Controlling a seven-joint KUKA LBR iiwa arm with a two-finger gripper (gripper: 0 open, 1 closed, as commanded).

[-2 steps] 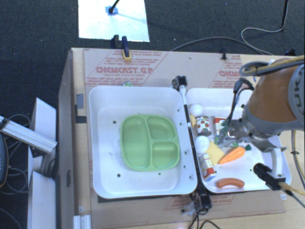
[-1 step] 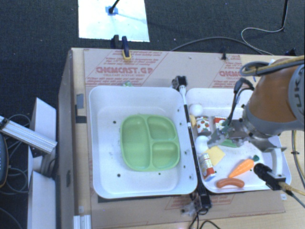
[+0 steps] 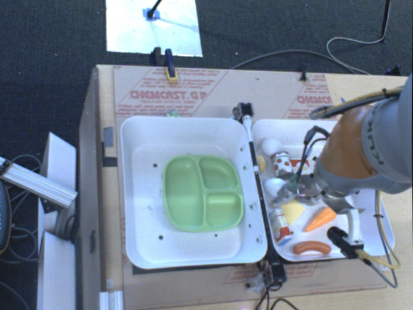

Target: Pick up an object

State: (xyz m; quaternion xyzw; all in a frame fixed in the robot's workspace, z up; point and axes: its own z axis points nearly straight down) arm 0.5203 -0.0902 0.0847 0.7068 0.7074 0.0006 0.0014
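End effector [image 3: 288,194] hangs low over the right bin [image 3: 368,250], its grip state impossible to tell; a carrot [image 3: 320,219] lies at its four o'clock.

Two white bins [image 3: 129,173]; one green tray [image 3: 203,192]; perhaps seven small items, partly hidden.

1. The light is bright and even, coming from above.
2. The white bins [image 3: 193,134] look slightly overexposed.
3. Shadows are soft and short.
4. The picture is a little blurry, with grainy details.
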